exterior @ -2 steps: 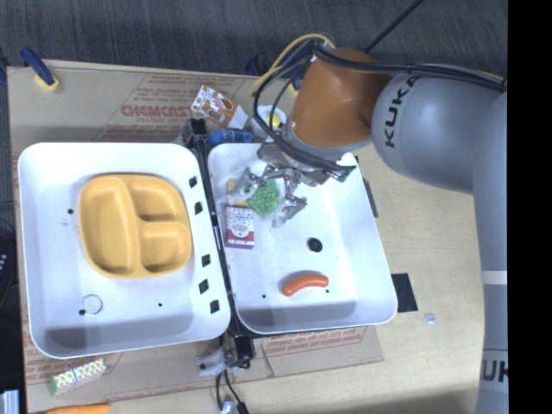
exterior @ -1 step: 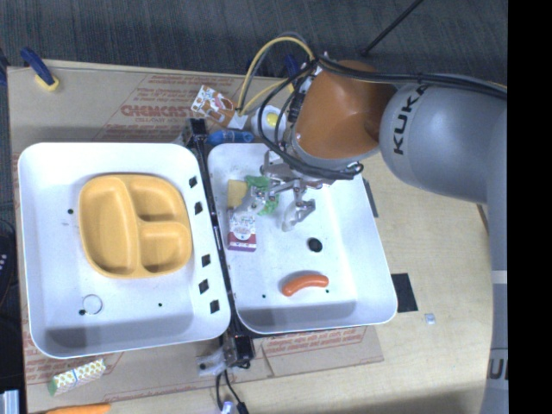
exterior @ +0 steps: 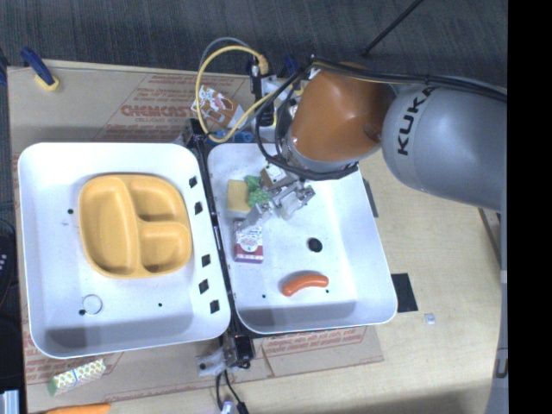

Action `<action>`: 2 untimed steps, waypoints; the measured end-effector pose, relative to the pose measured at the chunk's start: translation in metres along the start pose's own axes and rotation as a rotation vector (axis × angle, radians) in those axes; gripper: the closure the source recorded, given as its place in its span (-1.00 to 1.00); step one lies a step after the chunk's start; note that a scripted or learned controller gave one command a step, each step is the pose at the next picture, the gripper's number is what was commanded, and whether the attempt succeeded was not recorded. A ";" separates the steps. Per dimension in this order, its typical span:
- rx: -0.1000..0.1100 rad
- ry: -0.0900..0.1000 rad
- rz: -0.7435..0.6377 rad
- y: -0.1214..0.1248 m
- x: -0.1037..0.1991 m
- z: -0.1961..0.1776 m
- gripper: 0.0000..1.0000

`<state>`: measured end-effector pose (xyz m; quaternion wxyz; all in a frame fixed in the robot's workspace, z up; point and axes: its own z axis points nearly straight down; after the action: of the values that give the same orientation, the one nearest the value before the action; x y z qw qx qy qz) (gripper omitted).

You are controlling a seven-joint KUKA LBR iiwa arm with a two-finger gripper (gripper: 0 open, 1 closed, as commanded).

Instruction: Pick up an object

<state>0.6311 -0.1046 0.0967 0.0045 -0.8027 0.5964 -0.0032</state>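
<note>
Sausage and red packet lie in right bin.

Objects, right bin:
- Yellow block, with a green piece touching it, just left of the fingers.
- Small red-and-white packet, flat, below the fingers.
- Orange sausage, lying flat, well below.
</note>
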 end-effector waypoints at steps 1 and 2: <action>-0.001 0.001 -0.008 0.059 0.000 -0.001 -1.00; -0.003 0.002 -0.154 0.103 -0.029 -0.003 -1.00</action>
<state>0.5244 -0.1069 0.0988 0.0025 -0.8460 0.5331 -0.0036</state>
